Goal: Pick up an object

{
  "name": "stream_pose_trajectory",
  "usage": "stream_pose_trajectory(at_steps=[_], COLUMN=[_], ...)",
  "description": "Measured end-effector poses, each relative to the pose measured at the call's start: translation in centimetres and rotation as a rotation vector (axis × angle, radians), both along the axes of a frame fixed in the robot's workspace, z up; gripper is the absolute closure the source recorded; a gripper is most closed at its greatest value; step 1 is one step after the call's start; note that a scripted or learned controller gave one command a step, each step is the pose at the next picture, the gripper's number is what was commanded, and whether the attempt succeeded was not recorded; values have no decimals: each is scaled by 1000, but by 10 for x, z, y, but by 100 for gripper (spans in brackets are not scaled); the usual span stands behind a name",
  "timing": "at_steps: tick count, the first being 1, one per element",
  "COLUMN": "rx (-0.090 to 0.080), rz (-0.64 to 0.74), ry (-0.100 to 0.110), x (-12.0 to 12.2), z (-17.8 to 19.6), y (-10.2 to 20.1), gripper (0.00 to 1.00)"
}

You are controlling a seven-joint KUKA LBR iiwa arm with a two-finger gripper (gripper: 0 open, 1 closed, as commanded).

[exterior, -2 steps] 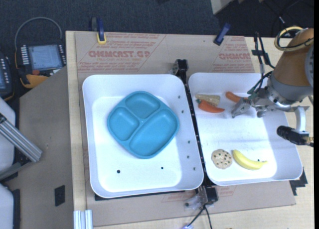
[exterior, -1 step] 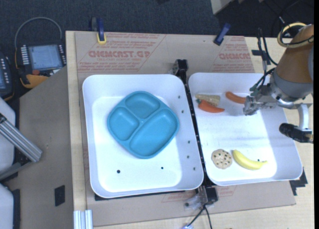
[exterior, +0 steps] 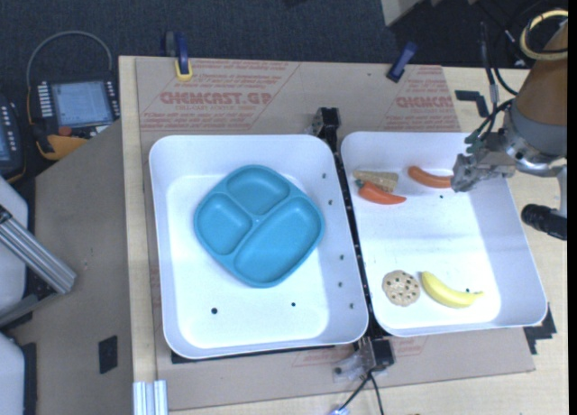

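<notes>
Gripper (exterior: 467,172) is hovering at the orange sausage's (exterior: 427,176) right end; grip state unclear. Sausage is lying roughly left-right in right bin (exterior: 505,251).

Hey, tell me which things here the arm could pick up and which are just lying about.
For the job, in the right bin:
gripper, beside the sausage
sausage
carrot
cracker
cookie
banana

Lying about:
blue plate in the left bin
handheld screen off the bench
</notes>
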State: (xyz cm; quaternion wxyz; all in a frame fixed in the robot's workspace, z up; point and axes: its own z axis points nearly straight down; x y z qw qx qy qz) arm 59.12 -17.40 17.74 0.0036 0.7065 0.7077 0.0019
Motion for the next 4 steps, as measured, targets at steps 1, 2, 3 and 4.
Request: stream_pose_trajectory(at_steps=[1, 2, 3, 4], rx=[-1, -1, 5, 5], rz=[-1, -1, 4, 4], ry=[0, -2, 9, 10], x=[9, 12, 7, -6], z=[49, 114, 111, 110], y=[-4, -6, 51, 102], gripper=[100, 100, 100, 100])
